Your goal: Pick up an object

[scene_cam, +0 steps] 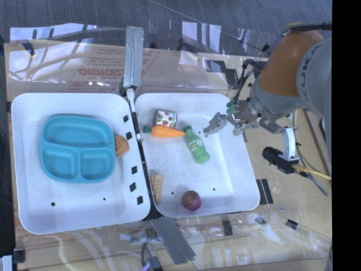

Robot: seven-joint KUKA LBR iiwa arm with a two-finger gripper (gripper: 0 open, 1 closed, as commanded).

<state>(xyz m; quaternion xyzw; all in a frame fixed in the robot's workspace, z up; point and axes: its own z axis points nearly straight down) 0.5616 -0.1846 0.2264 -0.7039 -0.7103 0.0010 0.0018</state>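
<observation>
The right bin point(223, 176) holds several small things. An orange carrot point(167, 132) lies beside a green bottle point(197, 145), which lies on its side. A small box with red spots point(164, 118) sits just behind the carrot. A dark purple ball point(191, 200) rests near the front rim, and a tan cone point(157, 186) lies along the left wall. My gripper point(228, 124) hangs over the bin's right back part, to the right of the bottle. Its fingers point(215, 123) are open with nothing between them.
The left bin point(34, 202) bears a blue divided tray point(79, 149) with an orange-brown lump point(121, 145) at its right side. A row of black clips point(135, 157) marks the wall between the bins. Black cabling point(279, 158) hangs right of the right bin.
</observation>
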